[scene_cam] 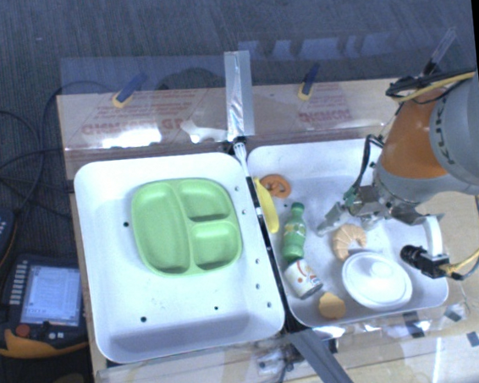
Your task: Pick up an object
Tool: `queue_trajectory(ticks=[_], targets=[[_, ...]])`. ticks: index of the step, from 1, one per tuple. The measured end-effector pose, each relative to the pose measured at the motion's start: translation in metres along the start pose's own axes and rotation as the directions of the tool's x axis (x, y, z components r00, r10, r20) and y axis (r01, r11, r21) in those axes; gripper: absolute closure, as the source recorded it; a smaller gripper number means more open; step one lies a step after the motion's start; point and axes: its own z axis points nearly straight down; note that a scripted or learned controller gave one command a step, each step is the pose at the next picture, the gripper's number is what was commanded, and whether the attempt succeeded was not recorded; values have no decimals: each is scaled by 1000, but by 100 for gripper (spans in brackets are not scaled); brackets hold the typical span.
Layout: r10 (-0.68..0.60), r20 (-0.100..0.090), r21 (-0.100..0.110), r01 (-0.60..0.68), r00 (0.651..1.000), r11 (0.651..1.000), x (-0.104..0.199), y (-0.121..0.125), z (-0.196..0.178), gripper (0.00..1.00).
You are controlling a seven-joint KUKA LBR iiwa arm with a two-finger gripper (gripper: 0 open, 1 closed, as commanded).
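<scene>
The tool (362,207), jaw state impossible to tell, hung over the croissant (348,239) in the crowded right bin (321,159), seemingly lining up a pick

You see two bins (103,269) of smooth white plastic with a soft sheen. The green tray (185,226) in the left bin looks like matt plastic. In the right bin, the bottle (294,236) is glossy green plastic and the white bowl (375,279) is shiny. Along the desk's (155,114) far edge, clear film glares over brown cardboard. The arm (439,144) looks like smooth painted metal.
</scene>
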Motion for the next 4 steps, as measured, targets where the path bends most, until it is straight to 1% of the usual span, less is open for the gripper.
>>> queue_trajectory(ticks=[1, 2, 3, 4], targets=[[-1, -2, -3, 1, 1000, 1000, 1, 1, -10, 100], [-1, -2, -2, 1, 1000, 1000, 1, 1, -10, 0], [83, -6, 12, -83, 996, 996, -47, 2, -36, 0], [-169, 3, -1, 169, 986, 986, 23, -30, -1, 0]])
